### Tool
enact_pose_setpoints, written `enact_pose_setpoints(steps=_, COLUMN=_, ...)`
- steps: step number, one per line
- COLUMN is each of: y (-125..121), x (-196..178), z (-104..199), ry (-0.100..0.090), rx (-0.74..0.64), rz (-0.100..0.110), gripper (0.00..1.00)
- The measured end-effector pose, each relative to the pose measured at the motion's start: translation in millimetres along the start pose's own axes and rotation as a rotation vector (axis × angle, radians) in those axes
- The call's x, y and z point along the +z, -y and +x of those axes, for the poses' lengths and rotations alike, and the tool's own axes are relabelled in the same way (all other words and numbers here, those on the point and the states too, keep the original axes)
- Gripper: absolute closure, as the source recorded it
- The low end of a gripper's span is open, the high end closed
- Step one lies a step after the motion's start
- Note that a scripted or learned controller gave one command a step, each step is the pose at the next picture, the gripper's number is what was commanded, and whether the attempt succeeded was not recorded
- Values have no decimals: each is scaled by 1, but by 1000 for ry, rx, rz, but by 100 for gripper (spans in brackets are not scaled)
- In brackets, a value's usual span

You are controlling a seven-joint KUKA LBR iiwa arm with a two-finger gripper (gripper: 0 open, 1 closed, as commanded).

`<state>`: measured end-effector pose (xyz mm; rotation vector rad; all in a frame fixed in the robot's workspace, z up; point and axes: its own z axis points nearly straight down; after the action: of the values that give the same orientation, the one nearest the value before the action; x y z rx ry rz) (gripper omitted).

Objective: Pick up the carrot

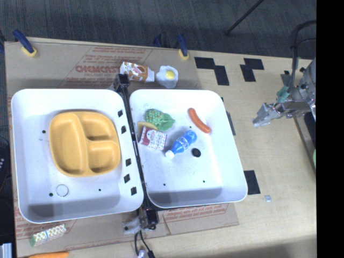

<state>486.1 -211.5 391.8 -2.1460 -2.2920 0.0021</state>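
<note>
The carrot (199, 120), a short orange-red stick, lies at a slant in the upper right part of the right white bin (231, 165). Nothing is touching it. My gripper (264, 116) hangs over the bare bench outside that bin, past its right wall and roughly level with the carrot. It is a good hand's width to the right of the carrot. Nothing shows in it.
In the right bin, a green leafy vegetable (159, 119), a red-and-white carton (153, 138), a yellow piece (144, 126) and a blue bottle (183, 143) lie left of the carrot. The left bin (27, 198) holds a yellow divided tray (86, 142). A small carton (134, 71) and an egg (167, 76) lie behind the bins.
</note>
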Motion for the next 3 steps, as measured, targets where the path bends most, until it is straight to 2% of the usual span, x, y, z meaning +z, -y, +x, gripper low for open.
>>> enact_pose_setpoints(steps=1, y=10, x=119, z=1, ry=-1, rx=74, rz=2, gripper=100)
enact_pose_setpoints(steps=2, y=9, x=30, z=8, ry=2, rx=-327, rz=-2, gripper=100)
enact_pose_setpoints(steps=3, y=9, x=-83, z=1, ry=4, rx=-567, rz=-3, gripper=100)
